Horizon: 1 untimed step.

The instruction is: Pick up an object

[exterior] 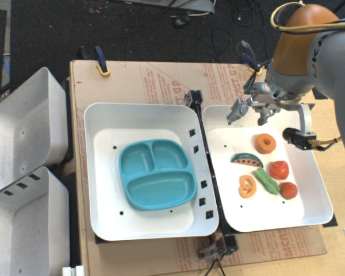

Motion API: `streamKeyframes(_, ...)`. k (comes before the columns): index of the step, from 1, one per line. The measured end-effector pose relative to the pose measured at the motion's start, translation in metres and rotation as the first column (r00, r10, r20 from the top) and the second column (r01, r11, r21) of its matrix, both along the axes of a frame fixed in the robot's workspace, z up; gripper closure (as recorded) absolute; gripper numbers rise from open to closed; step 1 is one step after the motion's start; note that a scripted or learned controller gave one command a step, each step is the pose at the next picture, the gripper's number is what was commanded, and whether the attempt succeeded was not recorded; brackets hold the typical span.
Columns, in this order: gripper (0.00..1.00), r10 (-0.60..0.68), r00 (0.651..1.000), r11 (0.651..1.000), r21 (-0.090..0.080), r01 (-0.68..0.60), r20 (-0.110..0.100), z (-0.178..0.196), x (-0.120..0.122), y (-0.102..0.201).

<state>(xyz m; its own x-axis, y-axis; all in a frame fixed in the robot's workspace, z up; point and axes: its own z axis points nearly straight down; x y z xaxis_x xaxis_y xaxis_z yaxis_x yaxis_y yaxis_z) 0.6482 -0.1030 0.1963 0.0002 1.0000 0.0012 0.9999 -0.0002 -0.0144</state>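
A: Any readable writing?
B: Red print on the bench (161,79), too faint to read.
A: The bins?
B: The left bin (103,125) holds a teal divided plate (157,174). The right bin (310,211) holds an orange ring (265,143), a watermelon slice (246,160), a green pod (267,181), a second orange ring (247,186) and two red pieces (279,169), (288,190).
A: The end effector?
B: The end effector (250,112) sits at the right bin's twelve o'clock edge, fingers apart, clamped on nothing.
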Motion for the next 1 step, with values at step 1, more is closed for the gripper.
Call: streamKeyframes(1, 0.0, 0.002, 1.0, 1.0, -0.001, -0.002, 0.015, 0.0096, 0.0029, 0.0001)
